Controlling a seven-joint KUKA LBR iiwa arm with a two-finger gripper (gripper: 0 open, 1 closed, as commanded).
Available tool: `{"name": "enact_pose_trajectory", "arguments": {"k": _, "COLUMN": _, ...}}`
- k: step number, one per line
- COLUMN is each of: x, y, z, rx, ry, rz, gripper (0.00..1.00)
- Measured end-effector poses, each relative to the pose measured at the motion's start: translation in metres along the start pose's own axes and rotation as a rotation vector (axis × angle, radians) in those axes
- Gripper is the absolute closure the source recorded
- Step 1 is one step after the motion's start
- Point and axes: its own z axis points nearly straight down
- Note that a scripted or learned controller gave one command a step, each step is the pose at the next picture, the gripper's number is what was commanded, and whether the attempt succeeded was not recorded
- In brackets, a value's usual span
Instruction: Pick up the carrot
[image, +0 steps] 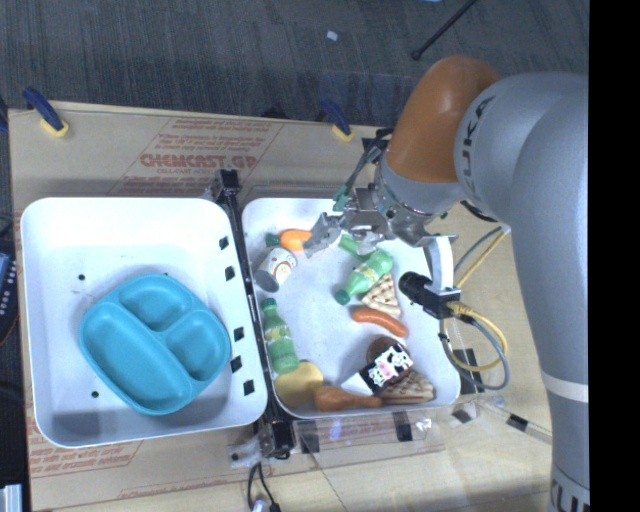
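Zero progress so far I'd say: carrot (293, 239) sits loose just left of the end effector (330, 228), whose grip state I can't tell.

- sky-blue three-compartment plastic plate (150, 345)
- orange toy carrot (294, 240), green top
- black-and-white cow-patterned toy block (388, 366)
- tan lattice-patterned waffle piece (380, 293)

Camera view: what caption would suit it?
Gripper hovers by the carrot in the right bin; blue tray in left bin.
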Motion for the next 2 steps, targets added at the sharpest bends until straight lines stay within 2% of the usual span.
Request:
{"name": "enact_pose_trajectory", "arguments": {"k": 1, "x": -0.027, "y": 0.060, "z": 0.059, "rx": 0.000, "ry": -0.001, "rz": -0.168, "gripper": 0.00}}
{"name": "enact_pose_trajectory", "arguments": {"k": 2, "x": -0.008, "y": 0.062, "z": 0.129, "rx": 0.005, "ry": -0.001, "rz": -0.137, "gripper": 0.00}}
